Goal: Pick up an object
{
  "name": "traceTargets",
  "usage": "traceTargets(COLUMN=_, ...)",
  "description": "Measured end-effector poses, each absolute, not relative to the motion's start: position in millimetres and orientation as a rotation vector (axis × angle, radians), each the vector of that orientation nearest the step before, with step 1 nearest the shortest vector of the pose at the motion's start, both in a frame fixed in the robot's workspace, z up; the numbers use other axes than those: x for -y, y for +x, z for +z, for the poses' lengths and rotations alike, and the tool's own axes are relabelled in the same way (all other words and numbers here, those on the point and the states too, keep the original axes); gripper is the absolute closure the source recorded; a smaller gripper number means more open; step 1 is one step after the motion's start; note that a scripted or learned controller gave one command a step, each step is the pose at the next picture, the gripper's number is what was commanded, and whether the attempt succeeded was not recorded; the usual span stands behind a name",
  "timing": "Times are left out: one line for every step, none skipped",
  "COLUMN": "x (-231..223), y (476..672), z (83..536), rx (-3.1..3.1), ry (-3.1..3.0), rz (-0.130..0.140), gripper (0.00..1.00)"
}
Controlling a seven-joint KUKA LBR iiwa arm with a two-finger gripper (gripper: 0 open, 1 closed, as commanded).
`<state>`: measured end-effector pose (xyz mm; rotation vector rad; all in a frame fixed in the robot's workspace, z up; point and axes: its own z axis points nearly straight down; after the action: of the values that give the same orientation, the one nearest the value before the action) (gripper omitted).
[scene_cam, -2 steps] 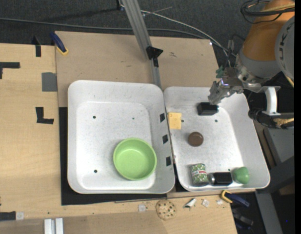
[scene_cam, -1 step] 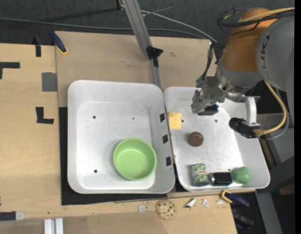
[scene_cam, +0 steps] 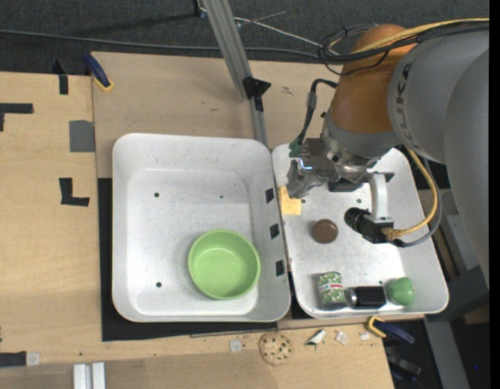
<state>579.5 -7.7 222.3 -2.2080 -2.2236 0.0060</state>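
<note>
My gripper (scene_cam: 301,183) hangs over the left edge of the right bin (scene_cam: 420,217), close to the divide between the two bins. Directly beneath its tip a small yellow block (scene_cam: 291,206) peeks out; whether it is gripped or just lying under the tip cannot be told. A brown round object (scene_cam: 324,231) lies a little to the right of and below the gripper. Along the right bin's near edge sit a small can with a green label (scene_cam: 330,288), a black object (scene_cam: 365,297) and a green rounded object (scene_cam: 401,290).
A green bowl (scene_cam: 224,263) stands in the near part of the left bin (scene_cam: 152,168). A slanted metal pole (scene_cam: 233,47) runs down to the bins' far edge. A cookie-like piece (scene_cam: 272,348) and small scraps lie on the bench in front.
</note>
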Motion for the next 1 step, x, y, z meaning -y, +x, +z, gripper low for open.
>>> traceTargets(x=-47.1, y=565.2, z=212.0, rx=2.223, ry=-2.209, rz=0.009, gripper=1.00)
